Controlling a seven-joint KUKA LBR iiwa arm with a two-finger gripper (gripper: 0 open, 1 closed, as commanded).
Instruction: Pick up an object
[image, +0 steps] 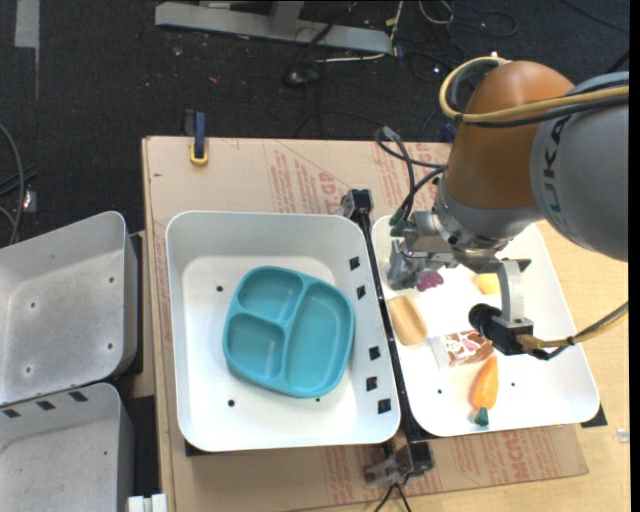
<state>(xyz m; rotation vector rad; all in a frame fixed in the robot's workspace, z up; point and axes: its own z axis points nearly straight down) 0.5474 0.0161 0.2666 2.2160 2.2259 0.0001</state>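
Carrot toy (485, 384) lies in right bin (560, 395); gripper (412, 262) hangs over purple item (430, 282); finger state hidden, cannot tell.

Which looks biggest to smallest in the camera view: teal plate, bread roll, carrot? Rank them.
1. teal plate, by far the largest.
2-3. bread roll and carrot look alike in size, so I won't rank them.

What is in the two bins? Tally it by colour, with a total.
Blue: 1, the plate
Tan: 1, the bread roll
Orange: 1, the carrot
Purple: 1, a small piece
Yellow: 1, a small piece
White and red: 1, the packet
Total: 6
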